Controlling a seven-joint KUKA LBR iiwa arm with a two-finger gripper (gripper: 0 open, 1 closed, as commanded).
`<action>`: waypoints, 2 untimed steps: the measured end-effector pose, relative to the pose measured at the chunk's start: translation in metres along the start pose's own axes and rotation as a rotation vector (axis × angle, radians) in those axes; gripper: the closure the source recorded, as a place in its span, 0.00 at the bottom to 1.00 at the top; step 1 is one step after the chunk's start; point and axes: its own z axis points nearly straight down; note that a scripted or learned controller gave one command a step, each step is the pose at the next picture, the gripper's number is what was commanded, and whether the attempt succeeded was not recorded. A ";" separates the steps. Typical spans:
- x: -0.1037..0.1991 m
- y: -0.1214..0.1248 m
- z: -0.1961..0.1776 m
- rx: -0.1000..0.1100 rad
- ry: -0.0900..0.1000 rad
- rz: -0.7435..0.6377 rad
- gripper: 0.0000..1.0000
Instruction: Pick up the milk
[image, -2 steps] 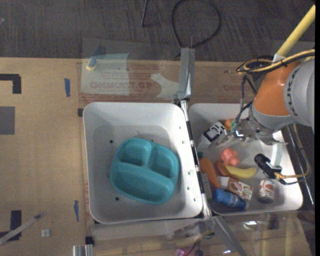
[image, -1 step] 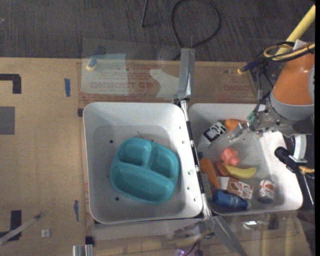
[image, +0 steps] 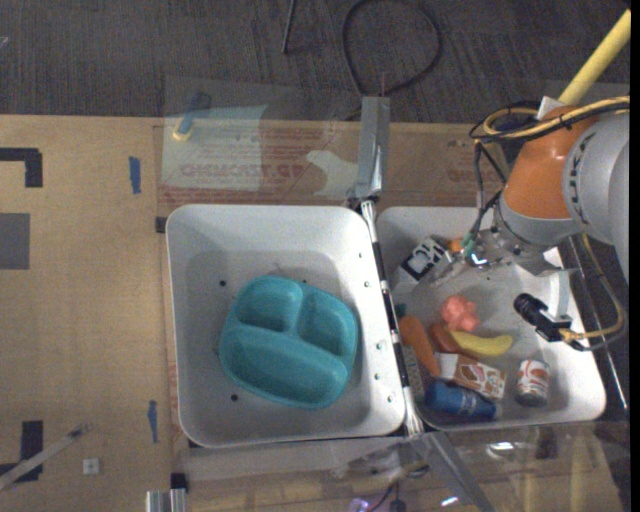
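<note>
Claw (image: 474, 254) is low over the far part of the right bin (image: 592, 398), hanging under the orange-banded wrist. Whether it is open or closed can't be told from this angle, and nothing is visibly held. The milk (image: 425, 258), a small black-and-white carton, sits just beside the claw on its view-left side. It is close to the bin's left wall, and nothing lies between it and the claw. The rest of the clutter is on the near side of the claw, toward the view's bottom. The pink lumpy toy (image: 460, 312) is nearest, almost straight below the claw, and the banana (image: 484, 343) is just past it, lying flat. The carrot (image: 419, 344) is below and view-left of the claw, angled along the bin's left wall, with a brown piece (image: 444, 337) between it and the banana. Further on, at the near wall, a white-and-brown carton (image: 481, 378) lies on its side, touching or nearly touching the blue bottle (image: 459, 402) in front of it. A small can (image: 533, 382) stands below and view-right of the claw, apart from the carton. All of these are well apart from the milk. The left bin (image: 190, 250), well to the claw's view-left past the divider, holds one teal three-compartment plate (image: 289, 341), lying skewed near its middle.
</note>
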 end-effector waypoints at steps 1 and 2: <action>0.014 -0.065 -0.001 -0.001 0.001 -0.035 0.00; -0.035 -0.073 -0.079 0.005 0.001 0.029 0.00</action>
